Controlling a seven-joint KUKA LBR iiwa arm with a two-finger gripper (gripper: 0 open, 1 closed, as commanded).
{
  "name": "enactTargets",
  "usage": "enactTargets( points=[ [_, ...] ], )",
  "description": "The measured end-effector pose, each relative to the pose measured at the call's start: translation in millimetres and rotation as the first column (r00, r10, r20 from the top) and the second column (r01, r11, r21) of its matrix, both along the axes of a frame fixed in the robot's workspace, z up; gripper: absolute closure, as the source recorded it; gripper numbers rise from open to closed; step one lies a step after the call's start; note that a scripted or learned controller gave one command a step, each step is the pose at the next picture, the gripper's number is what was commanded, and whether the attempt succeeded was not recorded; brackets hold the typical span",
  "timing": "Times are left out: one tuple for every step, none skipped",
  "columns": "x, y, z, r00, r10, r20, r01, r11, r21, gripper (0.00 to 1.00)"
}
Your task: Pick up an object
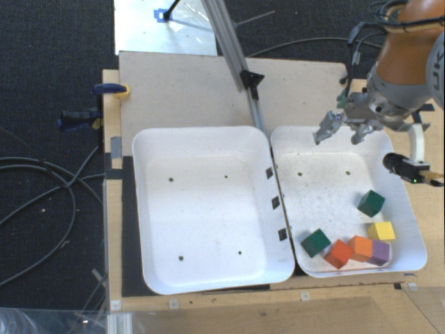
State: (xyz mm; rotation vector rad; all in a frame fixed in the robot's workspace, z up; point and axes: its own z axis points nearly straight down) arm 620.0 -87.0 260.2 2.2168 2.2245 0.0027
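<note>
My gripper [342, 132] hangs above the far edge of the right bin [327, 179], its two fingers spread apart with nothing between them. Well below it, several small blocks lie in the bin's near right corner: a green block [371, 203] on its own, a yellow block [381, 231], a purple block [379, 252], an orange block [360, 247], a red block [338, 254] and a second green block [316, 242]. The gripper is apart from all of them.
The left bin [201, 207] sits beside the right one, divided by their touching rims. A slanted metal pole [233, 44] crosses the back of the bench. A black fitting [403, 167] projects at the right bin's right rim.
</note>
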Motion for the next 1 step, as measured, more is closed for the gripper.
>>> enactTargets(
  points=[
    [0.8,-0.2,11.3,1.0,0.002,0.003,-0.002,1.0,0.0,1.0]
  ],
)
